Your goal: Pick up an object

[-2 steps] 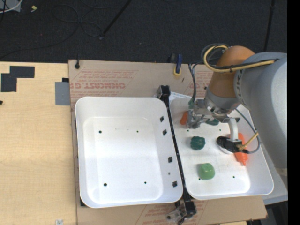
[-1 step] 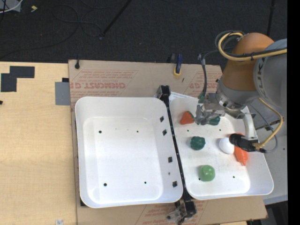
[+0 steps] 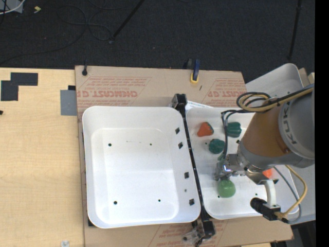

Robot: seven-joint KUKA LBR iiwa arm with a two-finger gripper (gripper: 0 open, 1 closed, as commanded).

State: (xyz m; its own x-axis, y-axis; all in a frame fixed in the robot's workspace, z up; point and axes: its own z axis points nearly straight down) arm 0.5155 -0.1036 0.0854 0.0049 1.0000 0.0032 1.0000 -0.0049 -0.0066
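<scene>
- The round, smooth green ball (image 3: 226, 189) sits near the front edge of the right white plastic bin (image 3: 241, 212). The shiny metal gripper (image 3: 224, 170) hangs just above it. I cannot tell how the hand is set.
- I think the ball could roll away if bumped.
- Farther back lie two dark green lumps (image 3: 216, 146) and an orange wedge (image 3: 205, 129).
- The left white bin (image 3: 97, 138) looks smooth.

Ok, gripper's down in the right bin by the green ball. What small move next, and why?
Probably a short descent straight onto the green ball. The gripper sits just above it in the right bin, and no object shows between its fingers. The orange piece and dark green pieces lie farther off.
</scene>
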